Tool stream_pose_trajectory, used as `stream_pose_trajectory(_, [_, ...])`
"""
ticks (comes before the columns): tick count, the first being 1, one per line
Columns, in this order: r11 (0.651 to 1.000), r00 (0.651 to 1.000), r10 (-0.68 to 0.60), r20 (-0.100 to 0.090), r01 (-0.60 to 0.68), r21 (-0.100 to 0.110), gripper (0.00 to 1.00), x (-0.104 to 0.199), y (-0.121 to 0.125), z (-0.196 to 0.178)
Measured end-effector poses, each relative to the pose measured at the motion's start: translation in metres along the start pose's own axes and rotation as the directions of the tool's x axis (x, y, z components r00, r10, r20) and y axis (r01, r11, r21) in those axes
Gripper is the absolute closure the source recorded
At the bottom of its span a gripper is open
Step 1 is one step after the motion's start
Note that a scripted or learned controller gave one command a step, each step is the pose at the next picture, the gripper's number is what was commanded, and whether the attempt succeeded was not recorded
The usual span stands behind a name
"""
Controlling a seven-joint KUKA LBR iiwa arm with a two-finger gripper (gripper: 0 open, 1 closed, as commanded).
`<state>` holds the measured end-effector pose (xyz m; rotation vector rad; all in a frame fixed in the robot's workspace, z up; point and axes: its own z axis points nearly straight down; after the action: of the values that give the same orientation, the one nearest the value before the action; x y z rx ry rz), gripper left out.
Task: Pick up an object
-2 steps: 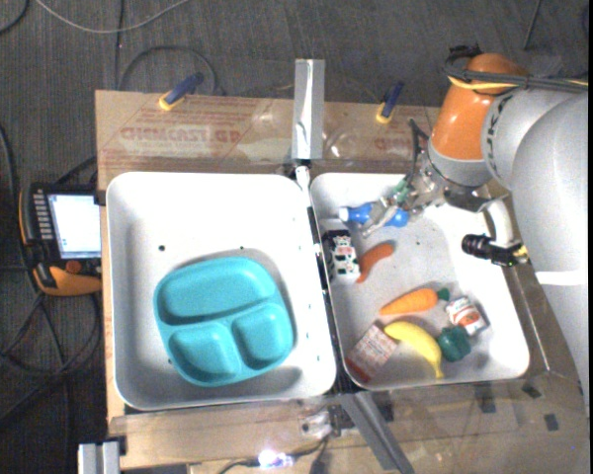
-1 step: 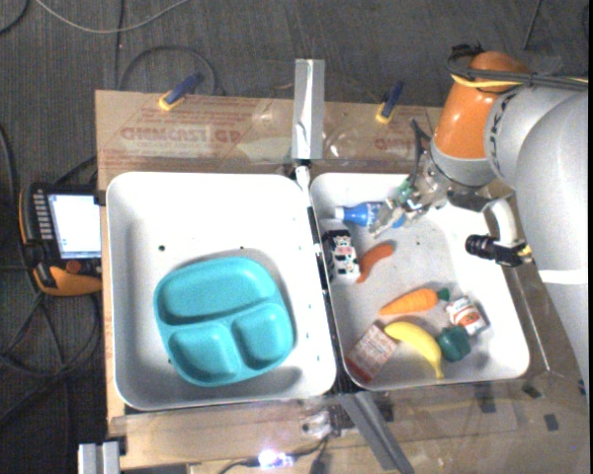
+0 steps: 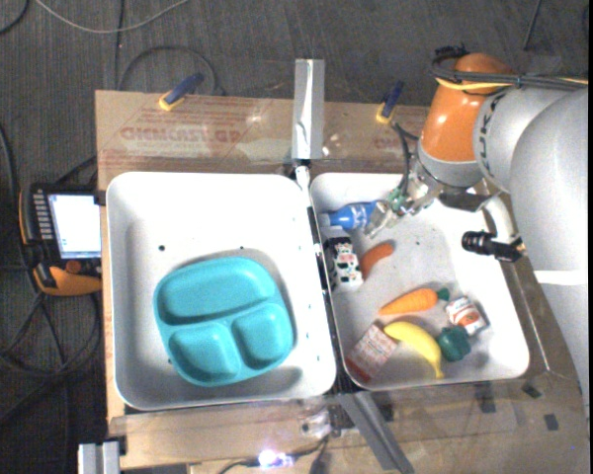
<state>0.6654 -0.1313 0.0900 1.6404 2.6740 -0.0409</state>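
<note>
The arm (image 3: 534, 156) leans in from the right over the right bin (image 3: 494, 363), its orange-banded wrist angled down toward that bin's far left corner, likely because a pick is being tried there. The left bin (image 3: 128, 225) holds a blue tray (image 3: 225, 316), lying flat and well apart from the arm. The pincer (image 3: 383, 217) hangs low just beside the blue bottle (image 3: 348, 215) and above the red sausage (image 3: 377, 256); whether it is spread or pinching anything I cannot tell. The bottle looks like the intended pick, though that is a guess. The other things lie loose nearer the front: banana (image 3: 417, 344), carrot (image 3: 409, 302), a small can (image 3: 465, 313) and a packet (image 3: 372, 351).
</note>
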Motion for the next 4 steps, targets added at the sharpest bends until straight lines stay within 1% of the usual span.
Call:
stream_pose_trajectory(1, [0.999,0.999,0.049,-0.023,-0.049,-0.001,1.00,-0.007,-0.002,0.001])
stream_pose_trajectory(2, [0.999,0.998,0.049,-0.025,-0.049,0.006,1.00,-0.007,-0.004,-0.004])
stream_pose_trajectory(3, [0.999,0.999,0.048,-0.024,-0.048,0.003,0.00,-0.006,-0.002,-0.005])
stream_pose_trajectory(4, [0.999,0.999,0.037,-0.006,-0.037,-0.027,0.00,0.023,-0.020,0.000])
